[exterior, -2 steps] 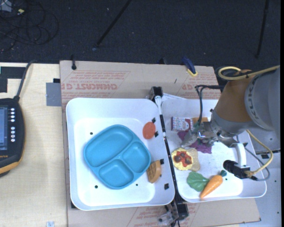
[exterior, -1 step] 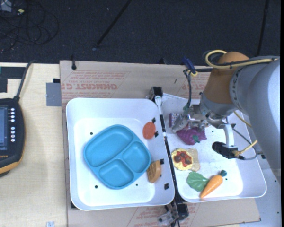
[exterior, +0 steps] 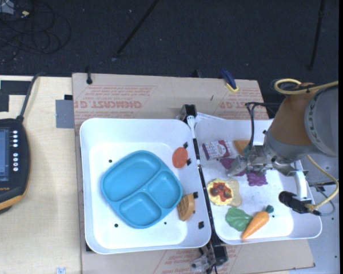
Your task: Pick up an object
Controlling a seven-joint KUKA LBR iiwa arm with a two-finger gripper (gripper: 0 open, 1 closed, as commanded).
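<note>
Nearest in the right bin (exterior: 308, 230) lie a carrot (exterior: 257, 223), a green leaf (exterior: 238, 218) and a pizza slice (exterior: 222, 192). Beyond them the gripper (exterior: 247, 165) hangs low beside a purple toy (exterior: 256, 178). The blue plate (exterior: 140, 188) sits in the left bin (exterior: 103, 130).

I count two white bins on my worktop, the left bin (exterior: 91, 153) and the right bin (exterior: 308, 224). In the left one there are three things: one blue tray (exterior: 140, 188) with three compartments, one orange-red ball (exterior: 180, 157), and one brown bread piece (exterior: 186, 206). In the right one I count six: one purple-and-white packet (exterior: 215, 149), one pizza slice (exterior: 222, 192), one green leaf (exterior: 238, 218), one carrot (exterior: 256, 224), one purple lump (exterior: 256, 178), and one yellowish piece (exterior: 240, 146) partly hidden. Beside the bins lies one pendant (exterior: 3, 164). I have one tool (exterior: 248, 161).
</note>
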